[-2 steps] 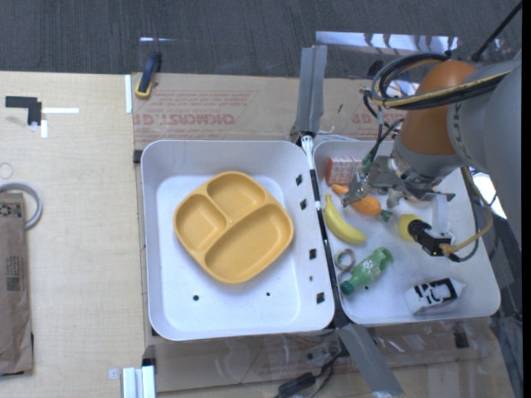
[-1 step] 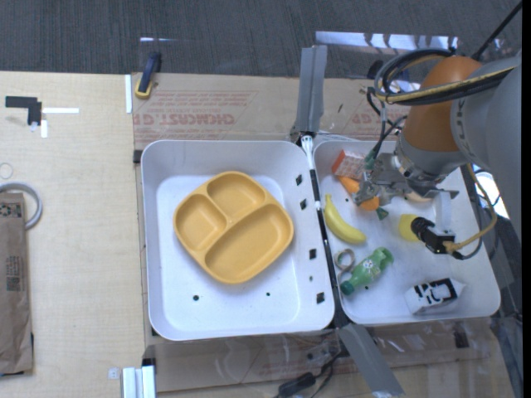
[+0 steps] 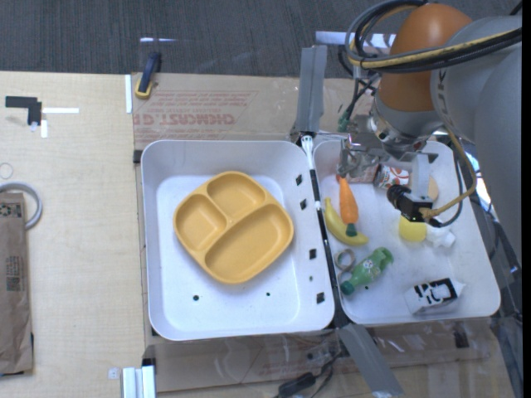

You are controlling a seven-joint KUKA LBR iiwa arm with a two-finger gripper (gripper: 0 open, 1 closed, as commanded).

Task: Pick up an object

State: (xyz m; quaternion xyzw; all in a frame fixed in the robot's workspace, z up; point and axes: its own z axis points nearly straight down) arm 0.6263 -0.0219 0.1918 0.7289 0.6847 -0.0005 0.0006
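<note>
Though mirrored, "CHEMCAST" on the cardboard (image 3: 199,106); gripper (image 3: 358,166) over right bin (image 3: 465,297), grip unclear.

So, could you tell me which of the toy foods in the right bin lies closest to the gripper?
The orange carrot: its top end lies just beneath the gripper, while the banana, the lemon and the green bottle lie farther off.

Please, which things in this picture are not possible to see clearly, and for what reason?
- Gripper, camera view: the arm's wrist covers it, so the state of its fingers is unclear.
- Red and white object: half hidden behind the arm's cables.
- Black and white box: print too small to read.
- Brown bag: cut by the left edge.
</note>
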